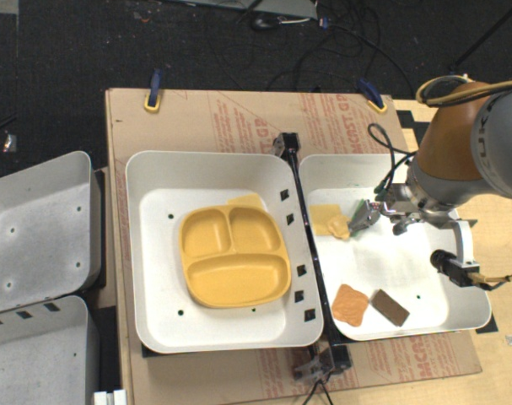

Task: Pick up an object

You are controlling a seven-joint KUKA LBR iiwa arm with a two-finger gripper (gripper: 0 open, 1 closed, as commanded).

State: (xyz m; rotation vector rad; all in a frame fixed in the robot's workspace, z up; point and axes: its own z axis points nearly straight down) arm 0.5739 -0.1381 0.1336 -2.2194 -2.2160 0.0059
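In the right bin, near its left wall and a little above the frame's middle height, lies a pale yellow wedge, like a flat block of sponge or cheese. It looks soft-edged and matte, squarish at the upper left and narrowing to a blunt tip at the lower right. Its long axis runs on a slant from upper left to lower right, and the tip points toward the gripper.

The gripper comes in from the right of the frame below the arm's orange band. Its dark, grey-green tip sits just beside the wedge's lower right end, touching it or very nearly so. From this angle I cannot tell how far the fingers stand apart, and nothing can be seen pinched between them.

Lower in the same bin, toward the bottom of the frame, an orange patch with a rough, crumbly surface lies just beside a brown block; the block's long axis slants from upper left to lower right. Both lie well apart from the wedge.

The left bin, at the frame's centre, holds a yellow tray with three compartments, tilted slightly in the bin. A pale yellow scrap peeks out at the tray's upper edge.
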